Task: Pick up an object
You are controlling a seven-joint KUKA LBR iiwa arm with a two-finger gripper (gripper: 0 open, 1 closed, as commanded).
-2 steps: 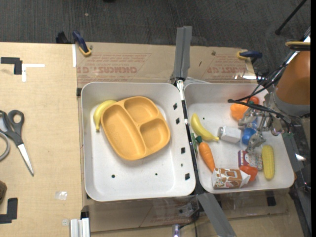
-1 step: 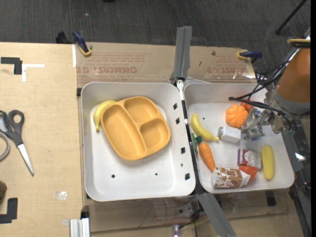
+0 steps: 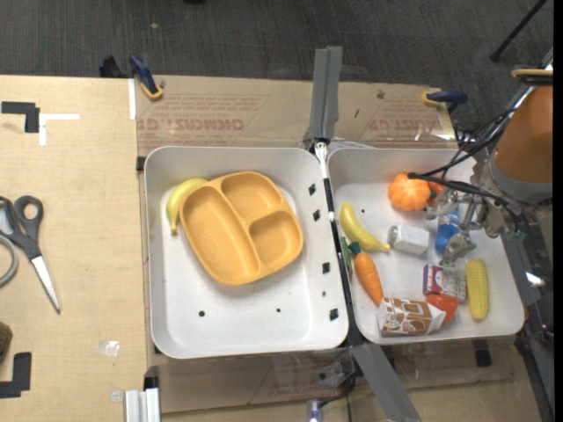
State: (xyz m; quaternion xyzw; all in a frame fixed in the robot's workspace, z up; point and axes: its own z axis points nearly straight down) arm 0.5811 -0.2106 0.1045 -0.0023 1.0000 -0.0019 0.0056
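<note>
While the gripper (image 3: 456, 240), its state impossible to tell, hovers low, a white block (image 3: 410, 239) lies just left.

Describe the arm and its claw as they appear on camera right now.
The arm shows a rounded orange section above a grey wrist. Thin black cables arc off it to the left. The claw is a small cluster of silvery metal parts with dark fittings.

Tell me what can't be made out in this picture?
- Gripper, camera view: cables and wrist parts clutter it.
- Blue thing: gripper covers it, unidentifiable.
- Left banana: mostly hidden by the yellow plate.
- Small packet: print too small.
- Scissors: handle cut off by left edge.
</note>
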